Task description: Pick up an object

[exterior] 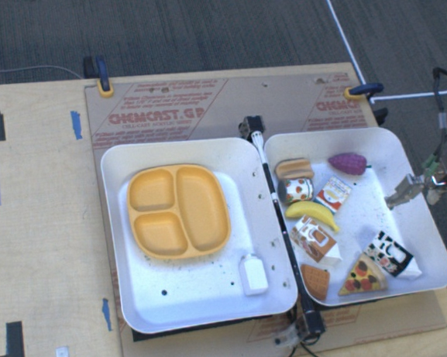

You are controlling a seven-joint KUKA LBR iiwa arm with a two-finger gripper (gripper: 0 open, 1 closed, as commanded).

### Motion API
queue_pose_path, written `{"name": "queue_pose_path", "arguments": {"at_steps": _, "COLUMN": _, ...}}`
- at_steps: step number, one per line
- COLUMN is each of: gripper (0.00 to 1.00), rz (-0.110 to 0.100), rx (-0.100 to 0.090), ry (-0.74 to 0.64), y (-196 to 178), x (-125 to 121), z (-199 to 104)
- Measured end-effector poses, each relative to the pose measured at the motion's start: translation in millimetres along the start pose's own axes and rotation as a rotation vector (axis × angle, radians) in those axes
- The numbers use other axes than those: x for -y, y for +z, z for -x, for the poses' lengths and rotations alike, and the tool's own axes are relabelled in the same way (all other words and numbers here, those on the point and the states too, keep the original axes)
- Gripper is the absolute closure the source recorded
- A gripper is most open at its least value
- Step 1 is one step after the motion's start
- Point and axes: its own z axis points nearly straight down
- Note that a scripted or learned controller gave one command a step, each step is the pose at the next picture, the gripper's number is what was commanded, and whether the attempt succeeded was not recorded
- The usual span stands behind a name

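End effector (408, 191) sits at the right rim of the right bin (436, 248); we cannot tell whether it is apart or together. Nearest it in that bin we see a black-and-white packet (391, 253), a purple object (348, 163) and a banana (312, 212). Across in the left bin (118, 222) lies a yellow divided plate (179, 211).

a yellow divided plate (180, 211) and a small white block (254, 274) lie in the left bin (133, 298).
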Motion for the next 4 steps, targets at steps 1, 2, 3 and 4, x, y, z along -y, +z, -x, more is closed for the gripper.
{"name": "queue_pose_path", "arguments": {"at_steps": 1, "gripper": 0.00, "rz": -0.002, "rx": -0.001, "ry": -0.001, "y": 91, "x": -54, "z": -55}}
{"name": "queue_pose_path", "arguments": {"at_steps": 2, "gripper": 0.00, "rz": -0.001, "rx": 0.000, "ry": -0.001, "y": 132, "x": -136, "z": -46}}
{"name": "queue_pose_path", "arguments": {"at_steps": 3, "gripper": 1.00, "rz": -0.007, "rx": 0.002, "ry": 0.001, "y": 122, "x": -135, "z": -44}}
{"name": "queue_pose_path", "arguments": {"at_steps": 4, "gripper": 1.00, "rz": 0.003, "rx": 0.000, "ry": -0.002, "y": 29, "x": -127, "z": -107}}
